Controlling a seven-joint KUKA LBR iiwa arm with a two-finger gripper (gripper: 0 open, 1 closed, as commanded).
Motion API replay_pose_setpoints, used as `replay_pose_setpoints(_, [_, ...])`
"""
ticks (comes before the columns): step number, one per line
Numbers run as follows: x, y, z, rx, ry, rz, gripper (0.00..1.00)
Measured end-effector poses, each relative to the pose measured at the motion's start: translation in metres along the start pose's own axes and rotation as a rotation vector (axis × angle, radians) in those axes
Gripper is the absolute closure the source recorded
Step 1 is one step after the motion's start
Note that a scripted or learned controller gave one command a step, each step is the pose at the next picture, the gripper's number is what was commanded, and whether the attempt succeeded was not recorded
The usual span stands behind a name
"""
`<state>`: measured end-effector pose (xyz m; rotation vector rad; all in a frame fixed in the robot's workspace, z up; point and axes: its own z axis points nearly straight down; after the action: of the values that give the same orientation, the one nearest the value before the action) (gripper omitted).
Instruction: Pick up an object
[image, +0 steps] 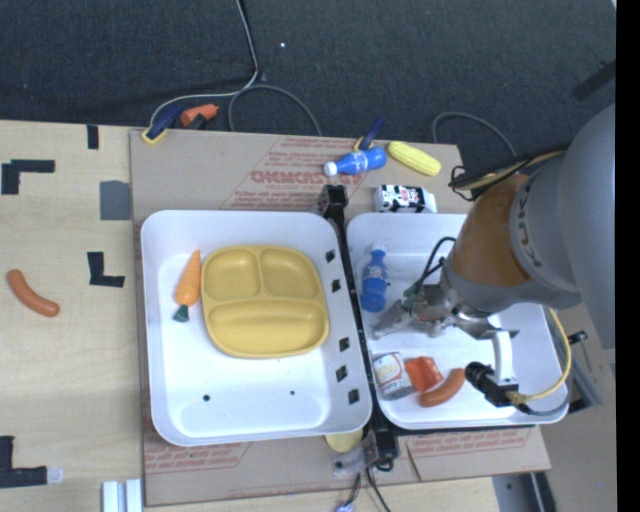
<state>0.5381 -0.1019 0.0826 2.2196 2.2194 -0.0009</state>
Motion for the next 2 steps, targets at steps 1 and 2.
replay_pose_setpoints(1, [0.033, 0.038, -0.107, -0.006, 0.002, -0.005, 0.0])
replay_pose_setpoints(2, [-0.001, -0.037, 0.001, 0.006, 0.002, 0.004, 0.0])
